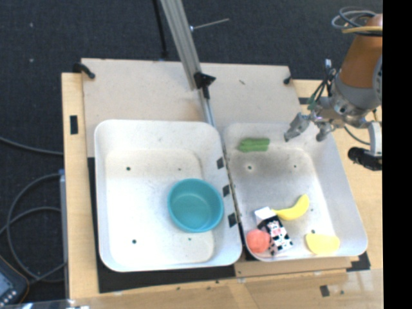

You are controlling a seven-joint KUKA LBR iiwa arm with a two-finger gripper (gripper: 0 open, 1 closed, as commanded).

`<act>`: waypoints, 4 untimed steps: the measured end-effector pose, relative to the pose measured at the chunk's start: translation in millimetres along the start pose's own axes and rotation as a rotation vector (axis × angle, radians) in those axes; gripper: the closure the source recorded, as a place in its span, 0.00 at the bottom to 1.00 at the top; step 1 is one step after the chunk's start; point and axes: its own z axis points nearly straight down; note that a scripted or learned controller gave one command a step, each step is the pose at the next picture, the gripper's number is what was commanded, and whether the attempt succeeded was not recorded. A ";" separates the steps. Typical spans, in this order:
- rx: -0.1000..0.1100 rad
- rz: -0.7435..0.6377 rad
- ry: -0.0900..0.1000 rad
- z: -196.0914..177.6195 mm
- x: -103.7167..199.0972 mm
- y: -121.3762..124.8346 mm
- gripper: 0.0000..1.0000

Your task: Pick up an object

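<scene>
**Currently: gripper poised at the far right edge of the right bin, nothing held**

Presently the two-finger gripper (309,129) hangs over the upper right rim of the right shallow white plastic bin (341,185). Its two grey fingers (295,128) stand spread apart, with bare bin showing between them; no object is between them.

Candidate objects, all in the right bin:

1. Green oblong soft block (253,145), lying near the bin's far wall, its long axis running left to right in the camera view. It sits to the view's left of the gripper and is the nearest object to it.
2. Yellow plastic banana (293,208), in the lower half of the bin, long axis slanting up toward the right.
3. Small black-and-white patterned box (275,232), just below the banana's left end.
4. Red-pink rounded ball (258,240), touching or just beside the patterned box, in the near left corner.
5. Yellow lemon-shaped piece (321,243), near the bottom right corner, apart from the others.

The left shallow white bin (129,147) holds a blue-green round plastic bowl (195,204), upright, well apart from the gripper.

Judgement: the shortest move is a lateral shift toward the view's left, then a descent onto the green block. The finger line should cross the block's short axis.
</scene>
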 end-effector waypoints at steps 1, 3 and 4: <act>-0.001 0.003 -0.001 43.3 -7.0 -0.5 0.00; -0.012 0.002 0.002 -23.6 -17.4 6.5 1.00; -0.007 -0.001 0.002 -24.3 -17.5 7.3 1.00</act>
